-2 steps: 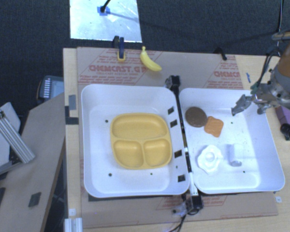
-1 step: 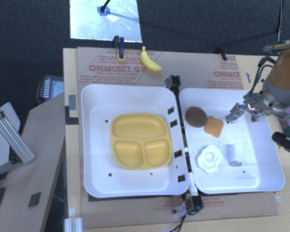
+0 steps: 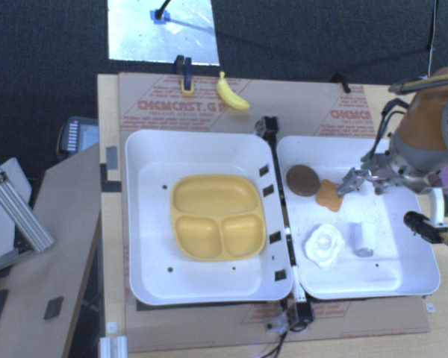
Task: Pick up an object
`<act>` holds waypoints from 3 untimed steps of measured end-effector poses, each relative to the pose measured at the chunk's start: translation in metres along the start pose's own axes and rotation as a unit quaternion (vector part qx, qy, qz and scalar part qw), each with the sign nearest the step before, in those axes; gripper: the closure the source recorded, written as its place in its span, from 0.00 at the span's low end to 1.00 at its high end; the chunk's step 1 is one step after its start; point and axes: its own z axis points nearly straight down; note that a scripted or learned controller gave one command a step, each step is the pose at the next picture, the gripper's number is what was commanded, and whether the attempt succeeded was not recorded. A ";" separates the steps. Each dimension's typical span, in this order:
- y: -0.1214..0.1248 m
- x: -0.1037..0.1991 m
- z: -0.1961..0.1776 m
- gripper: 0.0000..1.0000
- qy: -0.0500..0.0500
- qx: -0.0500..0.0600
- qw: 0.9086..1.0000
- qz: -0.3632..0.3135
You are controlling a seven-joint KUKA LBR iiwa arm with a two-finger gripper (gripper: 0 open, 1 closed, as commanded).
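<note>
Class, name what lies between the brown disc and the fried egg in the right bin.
In the camera view, the orange piece lies between the brown disc and the fried egg.

Arm: grey body (image 3: pixel 433 136) reaching in from the right edge, bent down and leftward.
Band: orange section (image 3: pixel 425 110) above the wrist, at the upper right.
Wrist: grey and metallic, tilted toward the left.
Hand: (image 3: pixel 349 185) low at the arm's left end, pointing left and slightly down.
Fingers: too small and blurred to judge.
</note>
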 end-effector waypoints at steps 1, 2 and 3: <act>0.001 0.000 0.040 0.00 0.000 -0.001 1.000 0.001; 0.003 0.000 0.026 1.00 0.000 -0.004 1.000 0.001; 0.015 0.003 -0.031 1.00 -0.001 -0.004 1.000 -0.001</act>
